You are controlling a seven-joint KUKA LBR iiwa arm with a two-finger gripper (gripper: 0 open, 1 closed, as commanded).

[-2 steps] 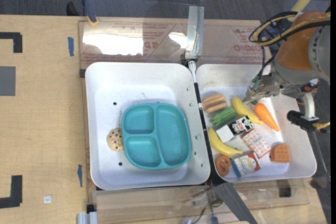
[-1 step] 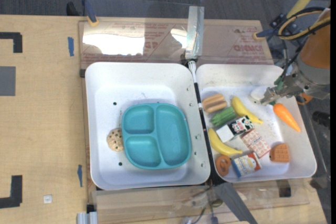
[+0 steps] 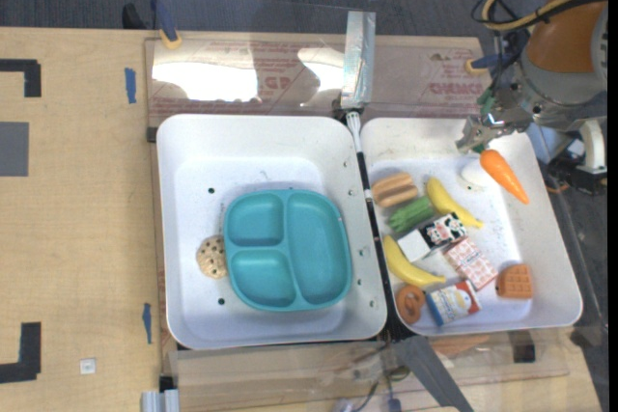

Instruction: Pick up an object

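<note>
My gripper (image 3: 472, 136) hangs over the far right corner of the right bin (image 3: 555, 236), below the grey wrist and orange band. An orange carrot (image 3: 504, 175) lies slanted just below and to the right of it, with a small white object (image 3: 473, 175) beside the carrot's thick end. Whether the gripper touches the carrot I cannot tell. Further down the bin lie a hot dog (image 3: 394, 188), a green vegetable (image 3: 410, 212), two bananas (image 3: 450, 203) (image 3: 410, 263), a black-and-white carton (image 3: 445, 230), a pink box (image 3: 471, 260), a waffle (image 3: 515, 282), a donut (image 3: 410, 305) and a juice box (image 3: 452, 301).
The left bin (image 3: 183, 169) holds a teal divided plate (image 3: 287, 248) and a cookie (image 3: 210, 256) at the plate's left edge. A metal divider (image 3: 358, 63) stands behind the seam between the bins. Cables loop above the arm at the top right.
</note>
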